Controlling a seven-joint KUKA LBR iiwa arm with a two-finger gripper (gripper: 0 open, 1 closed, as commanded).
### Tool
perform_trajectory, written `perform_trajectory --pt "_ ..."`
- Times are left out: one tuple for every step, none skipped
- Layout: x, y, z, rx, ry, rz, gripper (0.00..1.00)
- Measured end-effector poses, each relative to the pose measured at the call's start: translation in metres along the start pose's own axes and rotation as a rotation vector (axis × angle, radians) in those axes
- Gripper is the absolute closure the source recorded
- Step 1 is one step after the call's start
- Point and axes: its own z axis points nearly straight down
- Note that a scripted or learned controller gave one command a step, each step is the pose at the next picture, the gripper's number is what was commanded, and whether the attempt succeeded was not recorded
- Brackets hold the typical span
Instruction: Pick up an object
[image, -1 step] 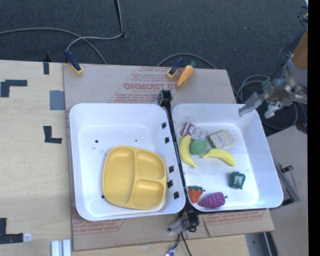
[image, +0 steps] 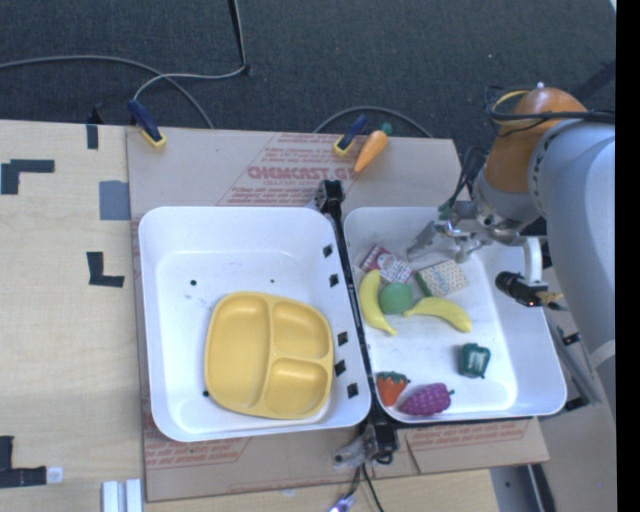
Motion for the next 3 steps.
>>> perform_trajectory --pt "0.04 -0.094 0.002 0.0 0.0 0.003 0.0" --pt "0.088 -0.047 0.003 -0.003 0.0 0.0 0.0" --pt "0.087 -0.102 0.002 -0.002 -0.001 0.002 0.0"
